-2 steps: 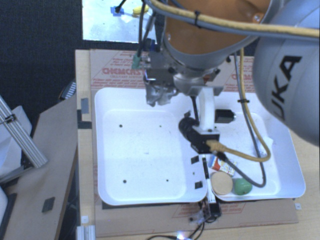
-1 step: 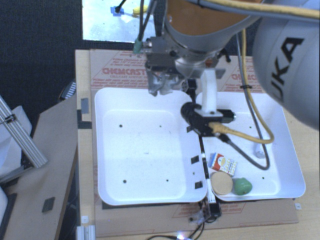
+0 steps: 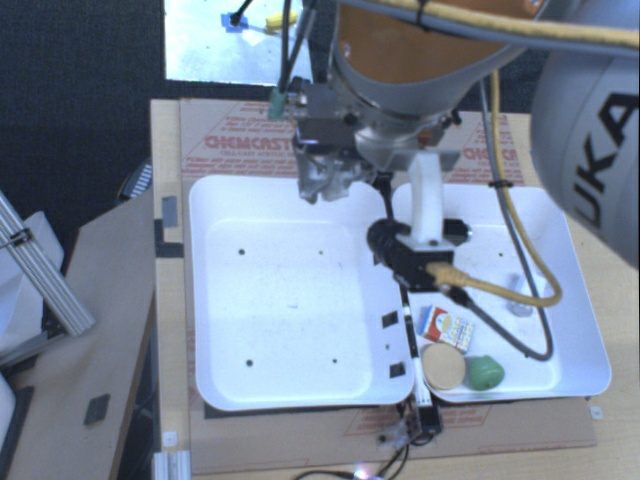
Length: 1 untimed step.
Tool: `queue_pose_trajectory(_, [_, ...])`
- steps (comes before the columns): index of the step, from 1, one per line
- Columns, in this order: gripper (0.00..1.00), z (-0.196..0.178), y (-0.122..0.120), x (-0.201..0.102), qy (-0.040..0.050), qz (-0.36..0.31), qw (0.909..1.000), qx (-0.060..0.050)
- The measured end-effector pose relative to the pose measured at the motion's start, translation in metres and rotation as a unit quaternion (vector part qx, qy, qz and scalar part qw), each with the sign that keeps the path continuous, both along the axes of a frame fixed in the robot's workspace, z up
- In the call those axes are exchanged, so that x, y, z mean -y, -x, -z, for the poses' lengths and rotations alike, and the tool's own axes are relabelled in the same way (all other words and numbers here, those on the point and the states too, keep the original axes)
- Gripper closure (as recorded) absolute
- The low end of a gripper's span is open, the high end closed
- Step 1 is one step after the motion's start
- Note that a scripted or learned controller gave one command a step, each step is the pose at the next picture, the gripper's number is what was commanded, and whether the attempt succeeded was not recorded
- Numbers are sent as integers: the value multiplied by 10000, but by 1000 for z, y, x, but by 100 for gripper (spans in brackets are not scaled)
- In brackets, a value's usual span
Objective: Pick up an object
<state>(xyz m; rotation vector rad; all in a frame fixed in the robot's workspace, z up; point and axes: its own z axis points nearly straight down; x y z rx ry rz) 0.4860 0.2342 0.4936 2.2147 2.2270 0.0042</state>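
The gripper (image 3: 325,180) hangs over the far rim of the left bin (image 3: 215,268), toward that bin's 1 o'clock corner; from this slant one cannot tell whether the pincer is apart or together. The things to pick lie well apart from it, at roughly its 5 o'clock, in the 7 o'clock corner of the right bin (image 3: 575,318): a small printed carton (image 3: 447,326), a tan disc (image 3: 444,368) just beside it at 6 o'clock, and a green lump (image 3: 486,372) at the disc's 3 o'clock
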Motion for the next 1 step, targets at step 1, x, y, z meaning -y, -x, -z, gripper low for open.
queue_pose_trajectory(1, [100, -8, -1, 0, 2, 1, 10000, -2])
